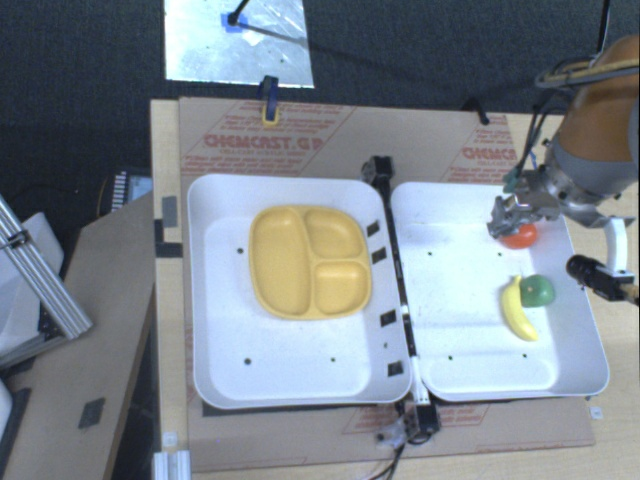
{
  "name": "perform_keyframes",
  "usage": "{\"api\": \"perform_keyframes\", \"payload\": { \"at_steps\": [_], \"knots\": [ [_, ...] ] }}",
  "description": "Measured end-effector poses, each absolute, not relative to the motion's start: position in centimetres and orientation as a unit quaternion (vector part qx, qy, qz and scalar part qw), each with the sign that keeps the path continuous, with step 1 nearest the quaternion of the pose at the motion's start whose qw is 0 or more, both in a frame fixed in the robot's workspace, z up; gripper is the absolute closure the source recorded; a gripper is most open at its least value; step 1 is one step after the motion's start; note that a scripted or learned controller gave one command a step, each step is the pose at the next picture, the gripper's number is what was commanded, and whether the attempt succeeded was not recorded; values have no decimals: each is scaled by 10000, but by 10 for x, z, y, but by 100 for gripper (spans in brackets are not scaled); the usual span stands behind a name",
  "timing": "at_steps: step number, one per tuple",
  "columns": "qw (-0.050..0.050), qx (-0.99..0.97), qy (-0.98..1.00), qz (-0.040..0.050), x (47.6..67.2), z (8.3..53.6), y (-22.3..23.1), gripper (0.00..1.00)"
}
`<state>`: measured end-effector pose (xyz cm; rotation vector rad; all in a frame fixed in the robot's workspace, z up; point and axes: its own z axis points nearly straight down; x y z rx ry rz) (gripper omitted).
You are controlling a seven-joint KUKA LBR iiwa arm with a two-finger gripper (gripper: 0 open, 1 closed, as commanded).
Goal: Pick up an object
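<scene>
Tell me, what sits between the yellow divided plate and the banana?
In the camera view, between the yellow plate and the banana lie bare white bin floor and the black-clipped seam where both bins meet.

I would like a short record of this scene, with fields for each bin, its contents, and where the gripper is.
left bin: holds a yellow divided plate, three compartments
right bin: holds a banana, a green object touching it, and an orange-red object
gripper: over the right bin's far side, directly above the orange-red object
grasp: cannot tell
</scene>
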<state>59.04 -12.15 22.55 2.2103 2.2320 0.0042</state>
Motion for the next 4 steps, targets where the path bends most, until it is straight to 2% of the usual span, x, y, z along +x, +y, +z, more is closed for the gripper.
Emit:
{"api": "perform_keyframes", "payload": {
  "at_steps": [1, 3, 4],
  "knots": [
    [1, 7036, 7106, 12, 588, 233, -74, 100],
    [-9, 7037, 7105, 3, 562, 214, 28, 100],
    [-3, 7035, 7107, 12, 563, 211, 80, 100]
  ]
}}
